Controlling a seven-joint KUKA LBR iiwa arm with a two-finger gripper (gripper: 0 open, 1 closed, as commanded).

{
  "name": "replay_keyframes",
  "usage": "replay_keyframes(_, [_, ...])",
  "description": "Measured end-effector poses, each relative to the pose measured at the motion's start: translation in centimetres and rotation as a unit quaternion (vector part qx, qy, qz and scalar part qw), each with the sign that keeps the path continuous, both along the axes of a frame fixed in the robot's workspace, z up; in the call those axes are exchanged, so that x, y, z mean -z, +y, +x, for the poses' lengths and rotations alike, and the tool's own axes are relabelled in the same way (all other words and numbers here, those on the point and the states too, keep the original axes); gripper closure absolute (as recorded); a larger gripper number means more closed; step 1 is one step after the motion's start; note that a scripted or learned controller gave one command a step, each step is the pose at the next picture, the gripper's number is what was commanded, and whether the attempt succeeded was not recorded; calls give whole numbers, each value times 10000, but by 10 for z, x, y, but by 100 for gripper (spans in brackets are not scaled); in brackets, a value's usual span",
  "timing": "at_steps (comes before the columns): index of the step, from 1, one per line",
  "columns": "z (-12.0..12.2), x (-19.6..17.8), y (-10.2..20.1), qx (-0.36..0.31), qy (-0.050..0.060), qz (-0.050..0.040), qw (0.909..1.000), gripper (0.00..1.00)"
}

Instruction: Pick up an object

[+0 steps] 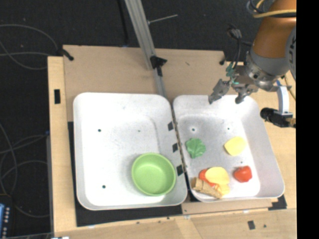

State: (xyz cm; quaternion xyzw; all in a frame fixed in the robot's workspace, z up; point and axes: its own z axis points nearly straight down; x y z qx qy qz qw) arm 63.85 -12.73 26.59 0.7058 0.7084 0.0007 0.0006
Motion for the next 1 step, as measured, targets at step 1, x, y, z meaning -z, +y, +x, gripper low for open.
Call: replay_keyframes(1, [0,0,0,-1,0,-1,10000,0])
